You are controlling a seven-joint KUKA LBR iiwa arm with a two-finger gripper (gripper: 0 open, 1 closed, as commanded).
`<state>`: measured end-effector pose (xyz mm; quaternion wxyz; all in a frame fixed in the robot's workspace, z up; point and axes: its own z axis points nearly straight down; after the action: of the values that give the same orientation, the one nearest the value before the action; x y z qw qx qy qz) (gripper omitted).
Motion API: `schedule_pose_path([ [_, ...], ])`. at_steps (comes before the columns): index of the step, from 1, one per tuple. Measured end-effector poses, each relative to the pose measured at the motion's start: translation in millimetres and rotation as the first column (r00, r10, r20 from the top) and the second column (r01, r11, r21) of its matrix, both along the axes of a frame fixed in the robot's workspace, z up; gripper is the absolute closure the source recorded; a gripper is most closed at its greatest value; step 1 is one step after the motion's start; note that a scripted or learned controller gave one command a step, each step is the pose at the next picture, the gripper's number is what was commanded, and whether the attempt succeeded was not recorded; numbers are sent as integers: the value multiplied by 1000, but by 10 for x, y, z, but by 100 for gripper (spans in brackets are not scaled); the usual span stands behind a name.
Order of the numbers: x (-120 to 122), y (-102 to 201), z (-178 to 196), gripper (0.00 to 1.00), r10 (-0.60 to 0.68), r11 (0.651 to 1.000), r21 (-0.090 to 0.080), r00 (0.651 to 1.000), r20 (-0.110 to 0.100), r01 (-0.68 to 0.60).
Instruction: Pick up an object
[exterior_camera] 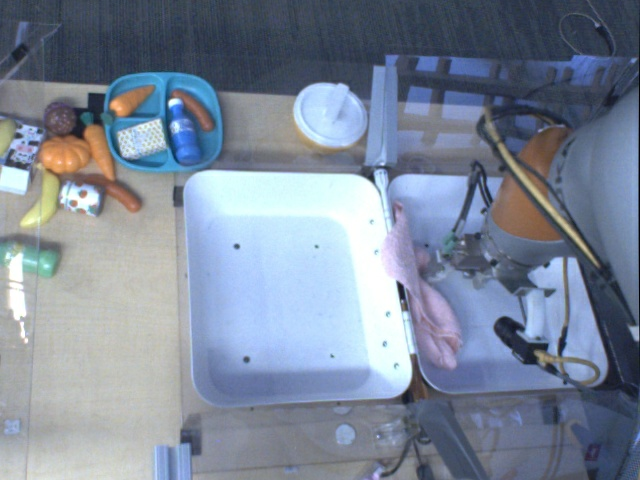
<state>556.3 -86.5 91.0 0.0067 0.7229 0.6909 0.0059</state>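
Observation:
A pink cloth (425, 303) lies crumpled along the left wall of the right bin (520, 373), with its upper end draped over the divider between the two bins. My gripper (446, 261) is low inside the right bin, right beside the cloth's middle on its right side and touching or nearly touching it. The grey arm with its orange band (525, 193) hangs over the right half of that bin and hides the floor beneath it.
The left bin (290, 288) sits beside it on the left. On the bench at the left are toy foods, a blue divided plate (163, 121), a small can (80, 199) and a green object (30, 259). A white lidded cup (330, 116) stands behind the bins. Cables (545, 358) trail at the lower right.

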Motion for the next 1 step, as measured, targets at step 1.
schedule_pose_path([
  [1, 714, -134, 136, 0, 130, 992, 0, 991, -13, -130],
])
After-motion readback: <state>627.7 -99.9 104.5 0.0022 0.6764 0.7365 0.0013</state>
